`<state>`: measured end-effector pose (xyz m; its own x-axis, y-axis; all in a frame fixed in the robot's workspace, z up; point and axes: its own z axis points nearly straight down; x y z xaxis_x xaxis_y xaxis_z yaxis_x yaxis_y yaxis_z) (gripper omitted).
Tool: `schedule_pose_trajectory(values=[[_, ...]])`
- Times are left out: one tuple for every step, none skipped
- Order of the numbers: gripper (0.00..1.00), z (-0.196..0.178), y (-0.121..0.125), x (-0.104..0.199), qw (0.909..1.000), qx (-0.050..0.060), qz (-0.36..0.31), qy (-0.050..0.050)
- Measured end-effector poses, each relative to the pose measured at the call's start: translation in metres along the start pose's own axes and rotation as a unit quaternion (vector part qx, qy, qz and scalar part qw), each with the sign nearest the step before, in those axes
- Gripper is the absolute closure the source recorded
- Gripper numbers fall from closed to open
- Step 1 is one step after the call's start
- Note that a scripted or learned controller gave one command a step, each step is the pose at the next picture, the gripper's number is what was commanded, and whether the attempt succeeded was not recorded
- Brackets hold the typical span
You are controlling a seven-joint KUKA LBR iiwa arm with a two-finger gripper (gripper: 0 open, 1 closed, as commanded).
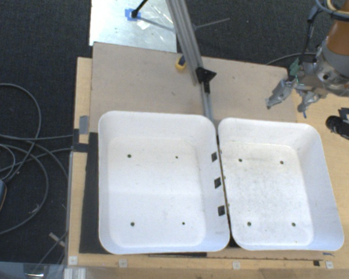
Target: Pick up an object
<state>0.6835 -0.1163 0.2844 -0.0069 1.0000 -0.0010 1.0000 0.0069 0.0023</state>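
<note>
Claw (290, 98) sits upper right of frame, above the counter (143, 82) just beyond the far rim of the right bin (325, 178). Two fingers visible, splayed apart with a clear gap between them, nothing pinched.

Problem: no pickable object that I can make out. Left bin (109, 161) floor shows just four small dark dots at the corners, look like holes or fasteners. Right bin has the same dots plus fine speckle, reads as dirt or wear, not an item. So I can't say where the task's thing is; if there is one it's too small to tell at this resolution.

Key relation for the next move: both bin floors lie toward lower left from the claw. Right bin is the nearer one, directly below it in frame; left bin is well apart, across the shared rim with the dark clips (217, 182). No long axis to align to since there's no target.

Judgement: pick not started, arm parked outside the bins. Any descent here likely closes on bare plastic.
</note>
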Motion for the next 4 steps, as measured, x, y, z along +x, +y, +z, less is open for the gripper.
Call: schedule_pose_trajectory(values=[[0.00, 0.000, 0.000, 0.000, 1.0000, 0.000, 0.000, 0.000], [0.00, 0.041, 0.002, 0.001, 1.0000, 0.002, 0.000, 0.000], [0.00, 0.084, -0.002, -0.001, 1.0000, 0.002, 0.002, 0.000], [0.00, 0.133, -0.011, 0.004, 1.0000, 0.002, 0.003, 0.000]])
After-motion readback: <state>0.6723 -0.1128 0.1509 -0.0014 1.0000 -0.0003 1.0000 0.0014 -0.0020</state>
